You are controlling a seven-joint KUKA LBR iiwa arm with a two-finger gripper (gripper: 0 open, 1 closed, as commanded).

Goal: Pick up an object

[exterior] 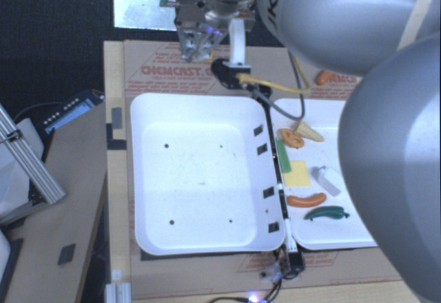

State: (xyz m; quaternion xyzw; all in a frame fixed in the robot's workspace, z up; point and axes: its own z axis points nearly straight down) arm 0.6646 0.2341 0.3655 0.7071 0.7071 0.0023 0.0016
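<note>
Gripper (198, 43) above left bin (145, 157) far edge, grip state cannot be determined. Sausage (306, 200), green pepper (326, 213) near right bin (358, 239) front edge.

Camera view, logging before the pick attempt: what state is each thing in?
gripper: raised above the bench behind the left bin, holding nothing visible
left bin: flat on bench
right bin: holds the items
pretzel: lying flat
yellow slice: lying flat
sausage: lying flat
green pepper: lying flat
</note>
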